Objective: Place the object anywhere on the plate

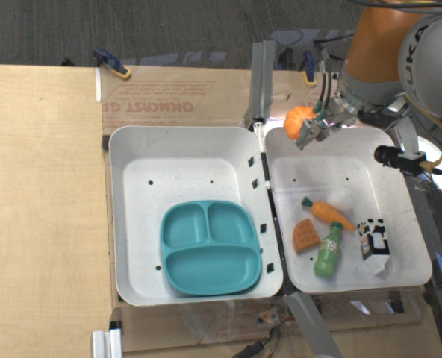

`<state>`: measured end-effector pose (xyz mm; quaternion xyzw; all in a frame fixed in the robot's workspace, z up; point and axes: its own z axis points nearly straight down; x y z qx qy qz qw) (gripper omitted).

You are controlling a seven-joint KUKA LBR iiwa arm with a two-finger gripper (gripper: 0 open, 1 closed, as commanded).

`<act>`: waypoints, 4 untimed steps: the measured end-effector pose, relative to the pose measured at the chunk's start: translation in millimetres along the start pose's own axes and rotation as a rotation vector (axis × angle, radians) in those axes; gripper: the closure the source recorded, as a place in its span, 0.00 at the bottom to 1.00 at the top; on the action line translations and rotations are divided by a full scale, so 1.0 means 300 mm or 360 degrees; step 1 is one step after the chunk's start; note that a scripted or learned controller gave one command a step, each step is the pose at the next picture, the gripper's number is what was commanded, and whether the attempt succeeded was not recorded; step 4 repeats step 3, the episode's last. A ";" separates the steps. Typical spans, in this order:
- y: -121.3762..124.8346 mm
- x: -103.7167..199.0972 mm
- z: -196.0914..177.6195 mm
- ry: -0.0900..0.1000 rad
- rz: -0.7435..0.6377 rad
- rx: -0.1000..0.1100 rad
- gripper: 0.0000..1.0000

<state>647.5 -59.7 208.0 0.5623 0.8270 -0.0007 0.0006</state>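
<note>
While the teal three-compartment plastic plate [210, 247] lies bare in the left shallow white bin [131, 155], the right white bin [400, 274] at lower right holds a carrot [330, 212], a brown wedge [305, 236], a green bottle [328, 251] and a black-and-white carton [372, 239]. Above its upper left corner, the gripper [308, 130] pinches a round orange fruit [298, 121] (smooth, bright) between its fingers.

This is a robotics lab test bench rather than a home or kitchen. Two shallow white bins [124, 200] sit side by side on brown cardboard [176, 99] held by blue clamps [110, 61] at 11 and 1 o'clock. A grey industrial arm with an orange band [381, 32] and trailing cables reaches in at 2 o'clock. Grey carpet [169, 13] runs along 12 o'clock, a plywood board [38, 200] fills 9 o'clock, and the food items [325, 233] at 4 o'clock are plastic toys.
</note>
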 end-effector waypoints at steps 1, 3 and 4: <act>-0.237 0.230 -0.004 0.0002 -0.0212 0.0000 1.00; -0.322 0.472 0.056 0.0003 -0.0164 0.0003 0.00; -0.322 0.472 0.056 0.0003 -0.0164 0.0003 0.00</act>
